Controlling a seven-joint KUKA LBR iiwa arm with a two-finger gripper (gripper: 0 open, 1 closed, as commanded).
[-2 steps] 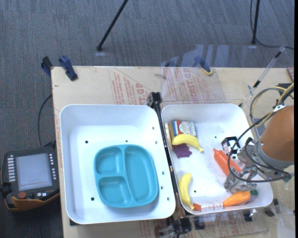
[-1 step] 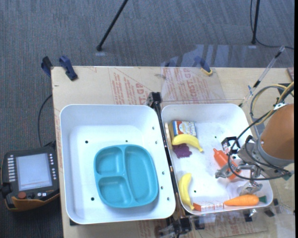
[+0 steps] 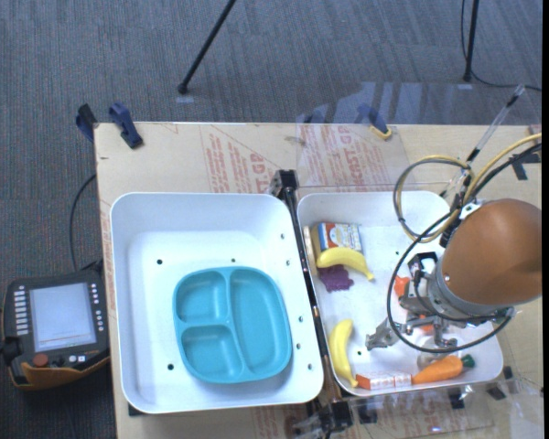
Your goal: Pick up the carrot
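Note:
The carrot [image 3: 437, 369], orange with a green stub at its right end, lies on its side near the front right corner of the right bin [image 3: 375, 210]. My gripper [image 3: 412, 330] hangs low inside that bin, just above and slightly left of the carrot. The arm's orange band and wrist cover most of it from above. Nothing can be made out in its grasp.
The right bin also holds a small box [image 3: 337, 237], a banana [image 3: 343, 262], a purple grape bunch [image 3: 337, 282], a second banana [image 3: 341, 349], a red-and-white item [image 3: 382, 382] at the front and a small orange piece [image 3: 401, 286]. A teal divided plate [image 3: 231, 323] sits in the left bin [image 3: 133, 236].

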